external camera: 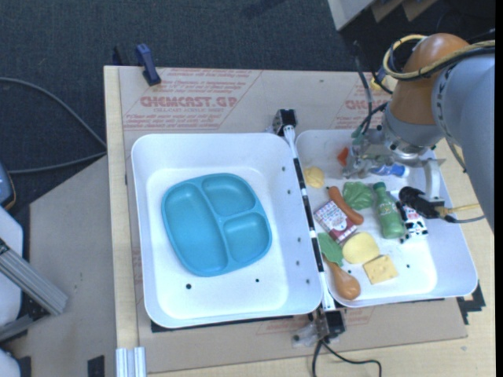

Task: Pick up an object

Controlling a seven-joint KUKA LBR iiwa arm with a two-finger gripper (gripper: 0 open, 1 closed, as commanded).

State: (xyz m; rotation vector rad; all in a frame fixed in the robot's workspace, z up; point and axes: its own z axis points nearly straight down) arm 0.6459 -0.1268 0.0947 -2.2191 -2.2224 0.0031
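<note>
The right bin (452,269) holds several toy foods: a small yellow lemon (314,177), an orange carrot (344,204), a green bottle (387,209), a pink box (333,220), a yellow round fruit (360,248), a cheese wedge (380,269) and a tan pear (344,283). My gripper (366,160) hangs low over the far part of this bin, beside a small red piece (343,155) and just beyond a green leafy toy (357,192). A blue item (391,170) lies under the wrist. Nothing is visibly held.
The left bin (157,289) carries a blue divided plate (216,222). A black-and-white toy (413,213) lies at the right bin's right side. A black clamp (284,119) sits at the far end of the bins' shared wall, and a blue clip (147,64) on the bench's far left.
</note>
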